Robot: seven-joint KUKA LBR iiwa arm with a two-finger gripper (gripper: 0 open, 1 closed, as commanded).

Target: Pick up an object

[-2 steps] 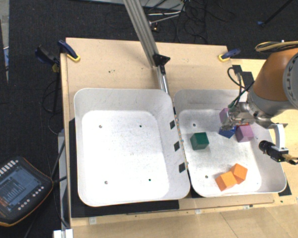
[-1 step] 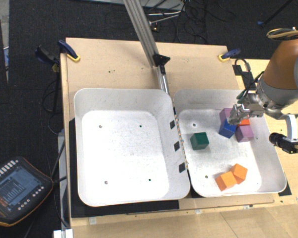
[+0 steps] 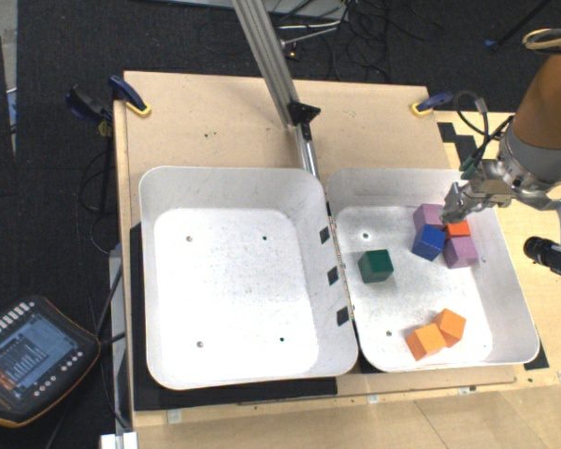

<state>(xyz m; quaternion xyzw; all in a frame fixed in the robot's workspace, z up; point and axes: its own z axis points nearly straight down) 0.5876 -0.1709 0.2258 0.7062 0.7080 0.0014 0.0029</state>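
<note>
The right bin (image 3: pixel 505 344) holds several blocks. A green cube (image 3: pixel 375 266) lies near its left side. Toward the far right sits a tight cluster: a purple cube (image 3: pixel 427 216), a blue cube (image 3: pixel 429 241), a second purple cube (image 3: pixel 462 252) and a small orange-red block (image 3: pixel 458 229) between them. Two orange cubes (image 3: pixel 424 341) (image 3: pixel 452 325) touch each other near the front. My gripper (image 3: pixel 456 208) hangs low over the cluster, right above the orange-red block and beside the far purple cube. Nothing is visibly lifted.
The left bin (image 3: pixel 159 251) stands beside the right one, with black clips along the shared rim (image 3: pixel 335 274). A slanted metal pole (image 3: pixel 266 50) crosses the far bench. A teach pendant (image 3: pixel 28 354) lies off the bench's front left.
</note>
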